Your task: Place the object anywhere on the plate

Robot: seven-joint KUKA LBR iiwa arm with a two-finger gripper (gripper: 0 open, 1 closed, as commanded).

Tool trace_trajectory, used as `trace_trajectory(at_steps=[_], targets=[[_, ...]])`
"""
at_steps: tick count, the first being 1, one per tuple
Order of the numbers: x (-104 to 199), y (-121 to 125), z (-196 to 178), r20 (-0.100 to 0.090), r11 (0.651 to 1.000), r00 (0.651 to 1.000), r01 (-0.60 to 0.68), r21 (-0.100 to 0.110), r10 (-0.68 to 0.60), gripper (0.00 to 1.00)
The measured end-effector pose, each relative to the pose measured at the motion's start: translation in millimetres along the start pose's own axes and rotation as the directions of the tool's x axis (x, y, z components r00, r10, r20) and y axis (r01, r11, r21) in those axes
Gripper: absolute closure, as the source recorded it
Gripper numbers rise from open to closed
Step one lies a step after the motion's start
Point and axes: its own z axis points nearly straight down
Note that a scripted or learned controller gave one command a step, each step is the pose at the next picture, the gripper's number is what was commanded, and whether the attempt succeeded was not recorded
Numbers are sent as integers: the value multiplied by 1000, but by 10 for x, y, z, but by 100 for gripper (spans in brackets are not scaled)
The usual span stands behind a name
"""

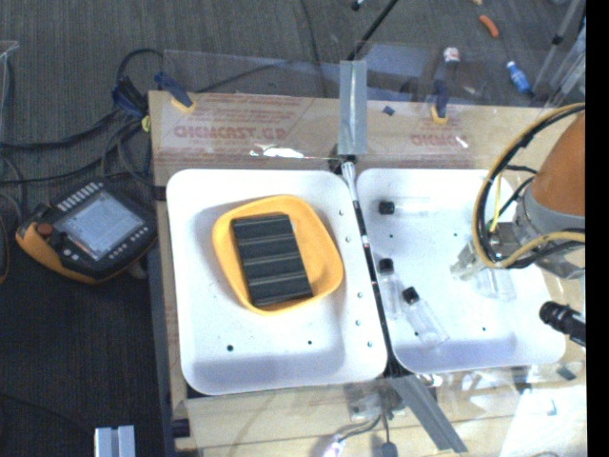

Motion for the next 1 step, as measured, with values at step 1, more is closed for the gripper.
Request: trace_trajectory(at_steps=[1], targets=[[0, 0, 0, 0, 1000, 1000, 0, 0, 0, 0]])
